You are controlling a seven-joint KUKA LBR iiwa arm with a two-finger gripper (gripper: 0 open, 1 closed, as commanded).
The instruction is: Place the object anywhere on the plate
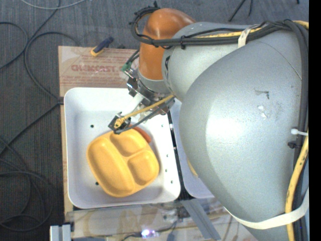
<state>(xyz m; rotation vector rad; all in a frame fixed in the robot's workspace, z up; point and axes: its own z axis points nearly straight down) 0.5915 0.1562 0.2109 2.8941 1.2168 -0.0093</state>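
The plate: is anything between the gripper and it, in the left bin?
Nothing visible is. The gripper hangs right at the yellow plate's upper edge in the left bin. A small orange thing peeks beside that edge.

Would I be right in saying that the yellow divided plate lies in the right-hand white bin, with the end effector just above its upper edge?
Not quite: the camera view shows the yellow divided plate in the left-hand white bin, not the right-hand one. The rest holds: the end effector is just above the plate's upper edge.
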